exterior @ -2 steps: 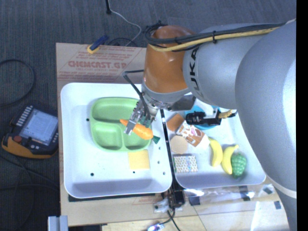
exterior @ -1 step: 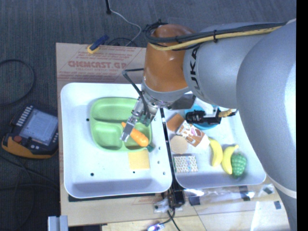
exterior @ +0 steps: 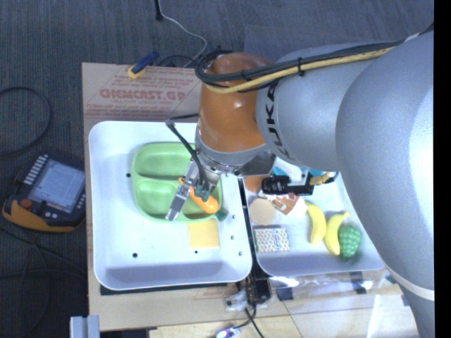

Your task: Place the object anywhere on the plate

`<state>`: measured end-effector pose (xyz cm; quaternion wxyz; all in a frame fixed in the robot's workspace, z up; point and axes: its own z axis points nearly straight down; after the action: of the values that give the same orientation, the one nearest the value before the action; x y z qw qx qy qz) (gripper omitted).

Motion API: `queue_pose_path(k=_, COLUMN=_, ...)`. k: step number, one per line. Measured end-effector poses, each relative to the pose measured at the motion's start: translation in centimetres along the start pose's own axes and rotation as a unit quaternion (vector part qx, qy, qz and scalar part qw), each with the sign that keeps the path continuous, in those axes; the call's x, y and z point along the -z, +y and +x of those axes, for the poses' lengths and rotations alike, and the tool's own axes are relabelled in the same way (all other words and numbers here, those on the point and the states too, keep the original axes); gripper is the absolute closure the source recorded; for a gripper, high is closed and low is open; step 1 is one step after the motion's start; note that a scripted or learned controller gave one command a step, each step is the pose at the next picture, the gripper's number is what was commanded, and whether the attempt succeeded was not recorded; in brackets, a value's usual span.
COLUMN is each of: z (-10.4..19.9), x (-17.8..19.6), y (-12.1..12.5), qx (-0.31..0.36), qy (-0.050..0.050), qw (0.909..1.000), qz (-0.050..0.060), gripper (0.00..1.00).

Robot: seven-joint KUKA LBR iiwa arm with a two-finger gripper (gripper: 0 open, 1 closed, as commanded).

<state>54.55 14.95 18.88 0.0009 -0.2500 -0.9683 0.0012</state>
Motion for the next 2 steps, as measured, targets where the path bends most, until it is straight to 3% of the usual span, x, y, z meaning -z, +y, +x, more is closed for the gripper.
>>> queue_pose_path(k=1, z=-0.1, x=0.06, y=-0.04, qx=-0.001, qy=-0.001, qw=1.0, qz=0.0, gripper=0.0)
queue_pose_path(k=2, z=-0.15, x=0.99, y=0.0, qx=-0.001, qy=-0.001, qw=1.0, qz=0.0, gripper=1.0)
